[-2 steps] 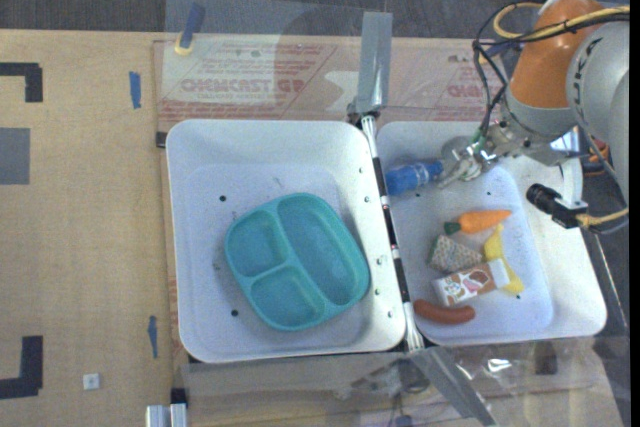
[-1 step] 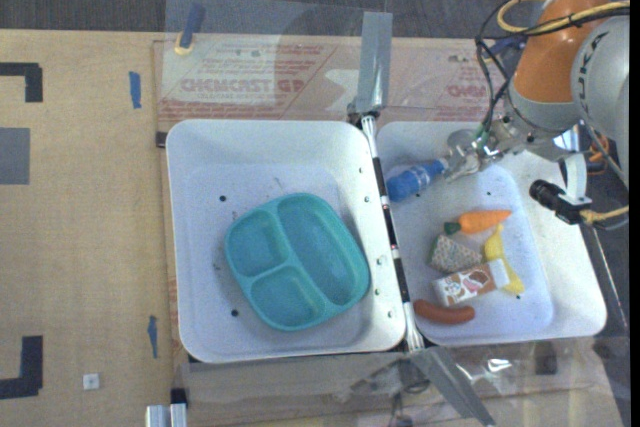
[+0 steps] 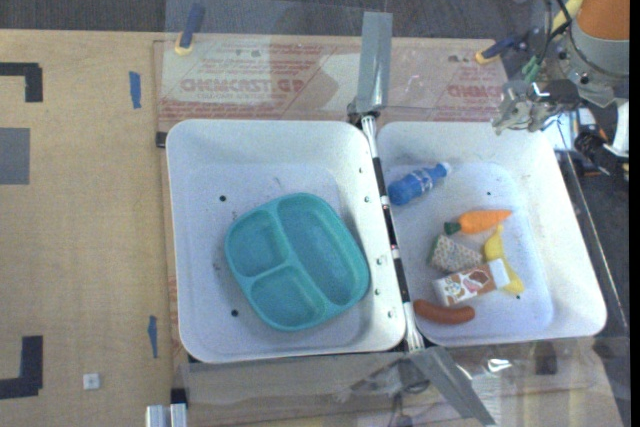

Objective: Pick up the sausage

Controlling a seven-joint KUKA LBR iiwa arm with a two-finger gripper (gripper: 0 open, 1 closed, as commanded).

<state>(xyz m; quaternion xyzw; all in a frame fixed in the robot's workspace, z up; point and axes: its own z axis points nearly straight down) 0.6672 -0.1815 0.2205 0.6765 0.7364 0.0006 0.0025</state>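
The sausage [image 3: 443, 313] lies nearest, at the front edge of the right bin [image 3: 570, 305], close to the divider between the two bins. Just behind it sits a small carton [image 3: 466, 286], touching a yellow piece [image 3: 503, 270], with a grey wedge [image 3: 450, 252] and a carrot [image 3: 484, 221] further back and a blue bottle [image 3: 415, 183] near the divider. The left bin [image 3: 200, 175] holds a teal sectioned plate [image 3: 296, 261]. My tool [image 3: 522, 107] hangs over the right bin's far corner, well apart from the sausage; it is small and blurred, so I cannot tell how it is set.
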